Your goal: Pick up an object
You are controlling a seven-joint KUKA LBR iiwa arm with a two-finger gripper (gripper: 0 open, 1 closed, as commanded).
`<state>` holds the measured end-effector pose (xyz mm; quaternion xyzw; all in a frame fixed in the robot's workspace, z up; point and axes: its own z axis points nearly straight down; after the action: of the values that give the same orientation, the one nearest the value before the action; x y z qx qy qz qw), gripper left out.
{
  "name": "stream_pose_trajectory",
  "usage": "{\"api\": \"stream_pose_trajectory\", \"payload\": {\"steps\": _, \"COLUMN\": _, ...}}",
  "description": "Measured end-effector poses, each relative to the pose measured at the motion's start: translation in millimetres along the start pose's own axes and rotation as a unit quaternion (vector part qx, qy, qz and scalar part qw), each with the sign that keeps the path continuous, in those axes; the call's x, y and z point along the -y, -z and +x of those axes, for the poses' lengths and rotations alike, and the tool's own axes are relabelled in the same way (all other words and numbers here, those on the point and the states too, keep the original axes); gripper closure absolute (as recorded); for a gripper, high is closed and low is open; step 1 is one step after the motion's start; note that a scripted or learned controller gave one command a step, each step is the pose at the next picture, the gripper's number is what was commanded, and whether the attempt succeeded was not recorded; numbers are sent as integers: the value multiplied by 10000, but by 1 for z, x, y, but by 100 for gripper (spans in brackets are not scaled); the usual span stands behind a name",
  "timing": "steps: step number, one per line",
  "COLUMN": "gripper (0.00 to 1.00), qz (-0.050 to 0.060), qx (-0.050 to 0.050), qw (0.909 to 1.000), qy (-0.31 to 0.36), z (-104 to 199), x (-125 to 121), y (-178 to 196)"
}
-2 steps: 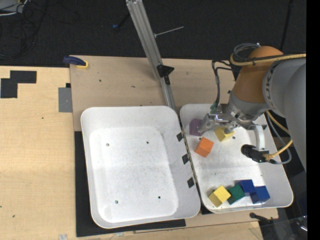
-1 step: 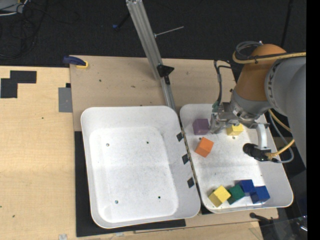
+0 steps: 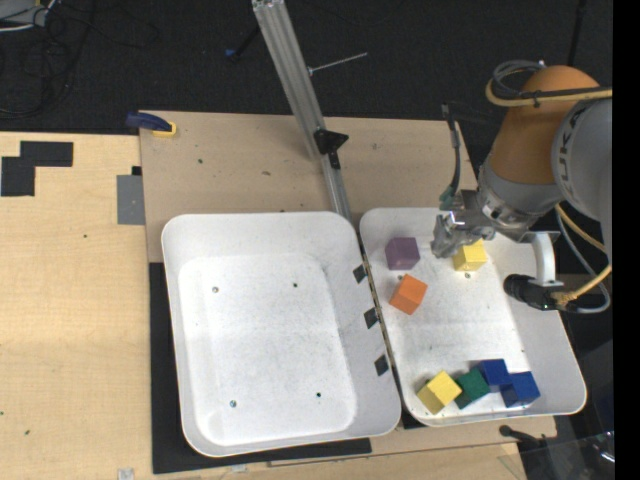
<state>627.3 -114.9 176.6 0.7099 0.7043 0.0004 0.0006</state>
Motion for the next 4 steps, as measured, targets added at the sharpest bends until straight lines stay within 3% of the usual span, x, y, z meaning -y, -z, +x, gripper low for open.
{"api": "stream_pose_trajectory", "payload": {"steps": 1, "gripper": 100, "qz": -12, "qx": 3, "qw": 10000, "qy": 37, "z": -2, "x": -1, "y": 53}}
{"api": "stream_pose_trajectory", "payload": {"steps": 2, "gripper": 100, "qz": 32, "qx": -1, "qw": 10000, "qy": 38, "z": -1, "x": -1, "y": 30}}
{"api": "stream_pose_trajectory", "payload": {"steps": 4, "gripper": 100, "qz": 29, "qx": -15, "qw": 10000, "qy": 63, "z": 101, "x": -3, "y": 38}}
